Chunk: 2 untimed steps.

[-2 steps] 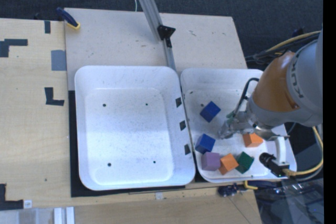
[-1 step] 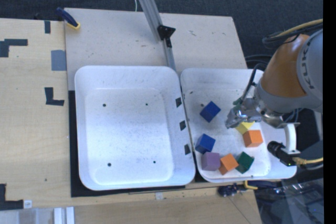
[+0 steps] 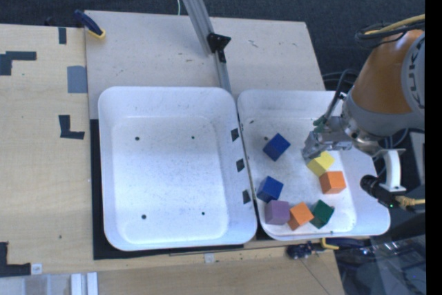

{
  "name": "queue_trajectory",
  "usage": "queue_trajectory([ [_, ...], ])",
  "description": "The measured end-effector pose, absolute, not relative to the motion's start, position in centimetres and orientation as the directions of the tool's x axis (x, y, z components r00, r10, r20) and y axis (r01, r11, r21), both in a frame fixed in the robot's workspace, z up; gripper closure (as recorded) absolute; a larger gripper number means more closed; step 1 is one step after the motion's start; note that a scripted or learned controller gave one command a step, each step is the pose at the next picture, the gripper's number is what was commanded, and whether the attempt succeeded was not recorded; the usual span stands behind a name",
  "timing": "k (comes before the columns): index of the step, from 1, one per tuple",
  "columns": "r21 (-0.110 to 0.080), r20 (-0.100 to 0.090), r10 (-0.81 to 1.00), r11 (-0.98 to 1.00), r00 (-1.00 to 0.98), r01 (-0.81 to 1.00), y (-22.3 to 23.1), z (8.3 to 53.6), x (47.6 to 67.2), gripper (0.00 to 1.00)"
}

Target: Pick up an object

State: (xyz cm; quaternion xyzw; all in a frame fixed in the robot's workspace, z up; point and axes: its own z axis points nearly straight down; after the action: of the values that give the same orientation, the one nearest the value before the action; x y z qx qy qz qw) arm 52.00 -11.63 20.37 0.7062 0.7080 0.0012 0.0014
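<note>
Seemingly gripper (image 3: 319,148) hovers at yellow block's (image 3: 321,164) 12 o'clock to grab it; finger spread unclear, can't tell.

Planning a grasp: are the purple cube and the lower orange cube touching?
Touching: the camera view shows the purple cube pressed against the lower orange cube, no white bin floor between.

A pale wooden bench (image 3: 166,55) is seen; two shallow white plastic bins (image 3: 169,169) (image 3: 297,101) are set side by side on it.

A robotics lab: a wooden bench (image 3: 41,148) bears two white bins (image 3: 169,97), coloured test blocks (image 3: 276,146) at four o'clock.
</note>
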Motion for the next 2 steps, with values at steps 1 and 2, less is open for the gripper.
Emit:
queue_trajectory([
  [1,0.005,-0.001,1.000,0.003,-0.003,1.000,-10.8,25.9,51.5,1.00],
  [2,0.000,0.002,1.000,0.006,-0.006,1.000,-6.0,26.3,53.5,1.00],
])
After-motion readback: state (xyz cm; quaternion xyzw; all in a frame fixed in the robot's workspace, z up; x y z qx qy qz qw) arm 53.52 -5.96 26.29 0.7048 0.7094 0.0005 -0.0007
